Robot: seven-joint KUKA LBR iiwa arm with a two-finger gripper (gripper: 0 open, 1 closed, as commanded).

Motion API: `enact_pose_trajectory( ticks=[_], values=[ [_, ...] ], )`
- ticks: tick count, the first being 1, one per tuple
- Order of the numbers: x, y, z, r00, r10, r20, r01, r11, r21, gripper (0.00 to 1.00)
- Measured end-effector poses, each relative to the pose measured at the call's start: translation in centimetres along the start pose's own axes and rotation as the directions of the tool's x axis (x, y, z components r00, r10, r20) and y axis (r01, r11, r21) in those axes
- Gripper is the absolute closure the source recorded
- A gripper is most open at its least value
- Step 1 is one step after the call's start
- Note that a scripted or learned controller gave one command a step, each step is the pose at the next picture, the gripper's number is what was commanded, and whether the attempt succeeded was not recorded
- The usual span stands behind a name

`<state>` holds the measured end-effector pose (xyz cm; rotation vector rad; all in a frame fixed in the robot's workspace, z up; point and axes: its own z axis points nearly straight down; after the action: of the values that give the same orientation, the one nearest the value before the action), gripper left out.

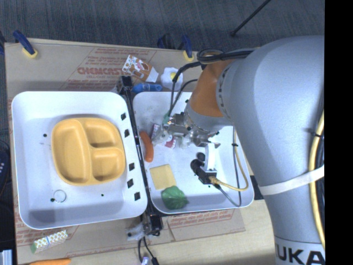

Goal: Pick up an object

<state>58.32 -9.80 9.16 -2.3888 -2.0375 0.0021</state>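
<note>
At the far left, the left bin [27, 148] holds a yellow divided tray [88, 149] lying flat near its middle, with a small clear ring [59, 196] on the bin floor just below it. A row of black clips [131, 158] runs down the seam between the two bins. In the right bin [242, 197], an orange carrot-like piece [147, 146] lies along the left wall, a pale yellow cheese-like slice [163, 176] sits just below and right of it, and a green leafy lump [174, 197] rests near the front edge. A small red-and-white packet [163, 137] lies right beside the gripper [175, 131], whose metal end hangs low over the bin's middle (the wrist hardware hides the tips, so whether it is parted, closed or pinching anything cannot be told). The grey arm [276, 120] with its orange band [208, 93] covers the bin's right side, and a yellow cable [234, 187] loops across the floor there. Behind the bins, on the cardboard [83, 65], sit a snack packet [135, 67] and a blue object [146, 86].
</note>
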Motion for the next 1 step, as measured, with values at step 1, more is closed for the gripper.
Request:
enact_pose_trajectory(
  ticks=[1],
  values=[
    [0.06, -0.01, -0.98, 1.000, -0.005, -0.002, 0.005, 1.000, 0.003, 1.00]
  ],
)
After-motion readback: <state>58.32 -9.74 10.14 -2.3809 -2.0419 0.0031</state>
